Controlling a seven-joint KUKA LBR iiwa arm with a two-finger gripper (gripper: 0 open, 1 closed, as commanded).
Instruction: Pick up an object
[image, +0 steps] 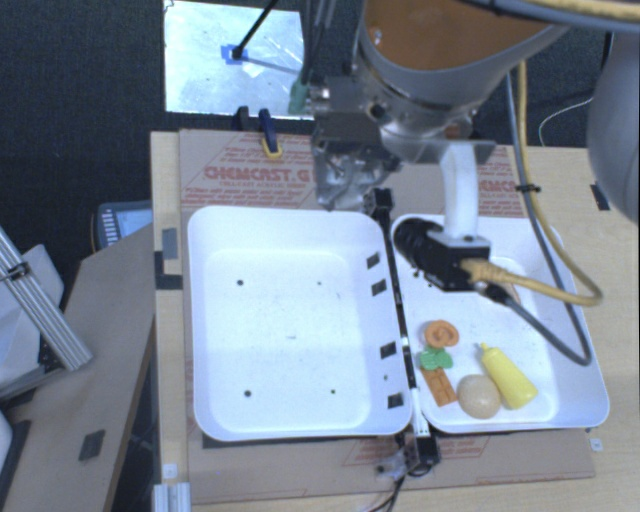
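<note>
Both white bins, the left bin and the right bin, look like smooth moulded plastic with a soft sheen, and they sit on a matt brown cardboard sheet printed in red. The worktop beneath looks like pale, matt wood. In the right bin the yellow bottle looks like glossy plastic, the beige egg-shaped piece is smooth and duller, and the gripper shows bare grey metal.

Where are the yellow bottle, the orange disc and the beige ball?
yellow bottle (509, 378): camera view, middle of its body.
orange disc (441, 334): camera view, centre of its top face.
beige ball (479, 396): camera view, middle of its rounded top.
</note>
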